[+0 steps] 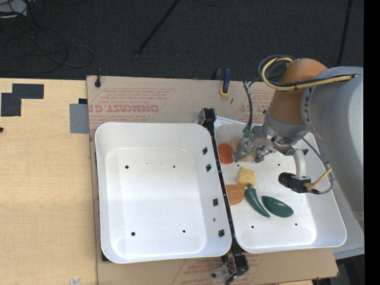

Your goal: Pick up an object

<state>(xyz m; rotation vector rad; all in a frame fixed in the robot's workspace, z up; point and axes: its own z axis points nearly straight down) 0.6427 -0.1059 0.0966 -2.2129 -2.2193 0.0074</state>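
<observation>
My gripper hangs low over the back left part of the right bin, the grey arm reaching in from the right. Just left of it lies a small orange-red round object. Below it sits a pale yellow block. An orange wedge rests against the bin's left wall. A dark green pepper-like piece and a green oval piece lie side by side near the middle. Nothing shows between the fingers.
The left bin stands beside the right one, with a black divider between them. A black cable and plug dangle from the wrist over the right bin. Brown cardboard lies under both bins.
</observation>
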